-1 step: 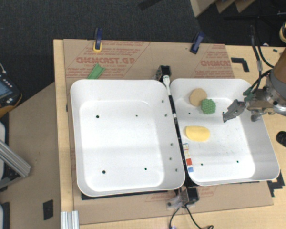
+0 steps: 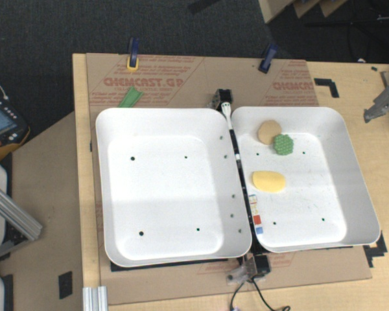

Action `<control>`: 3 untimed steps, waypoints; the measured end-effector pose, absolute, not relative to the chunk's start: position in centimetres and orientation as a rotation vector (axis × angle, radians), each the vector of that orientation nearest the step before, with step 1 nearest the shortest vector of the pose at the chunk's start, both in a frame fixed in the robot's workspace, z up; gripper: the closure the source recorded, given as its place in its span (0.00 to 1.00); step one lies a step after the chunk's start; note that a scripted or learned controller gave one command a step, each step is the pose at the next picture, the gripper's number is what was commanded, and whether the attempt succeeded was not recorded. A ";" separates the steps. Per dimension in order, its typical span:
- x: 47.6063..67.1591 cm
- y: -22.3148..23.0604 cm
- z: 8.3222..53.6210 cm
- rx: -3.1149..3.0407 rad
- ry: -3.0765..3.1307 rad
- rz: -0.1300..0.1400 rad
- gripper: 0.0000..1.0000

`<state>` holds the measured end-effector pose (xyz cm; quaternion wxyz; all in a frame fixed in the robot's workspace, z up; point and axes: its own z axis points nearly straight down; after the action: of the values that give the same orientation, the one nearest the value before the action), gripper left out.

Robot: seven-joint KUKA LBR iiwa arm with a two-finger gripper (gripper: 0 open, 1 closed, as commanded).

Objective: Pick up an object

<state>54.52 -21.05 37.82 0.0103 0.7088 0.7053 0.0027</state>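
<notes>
Three objects lie in the right bin (image 2: 350, 193). A tan round piece (image 2: 268, 132) sits near the bin's far left, with a green bumpy ball (image 2: 284, 144) touching its right side. A yellow oval object (image 2: 269, 181) lies apart from them, nearer the front and close to the bin's left wall. A grey part of my gripper (image 2: 380, 104) pokes in at the right edge of the view, beyond the right bin's far right corner and well away from all three objects. Nothing is seen held in it.
The left bin (image 2: 117, 193) sits beside the right one, with a black strip (image 2: 236, 164) along the seam. Both rest on a cardboard sheet (image 2: 181, 76) held by blue clamps (image 2: 133, 54) at the back. A green scrap (image 2: 129, 97) lies on the cardboard.
</notes>
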 end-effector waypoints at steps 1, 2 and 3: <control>52.6 -7.2 48.6 2.198 2.230 0.019 0.00; 51.5 2.6 50.5 2.207 2.232 0.010 0.00; 51.6 2.0 51.5 2.216 2.218 0.008 1.00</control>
<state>51.64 1.99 51.46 0.0030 0.7067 0.7075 0.0026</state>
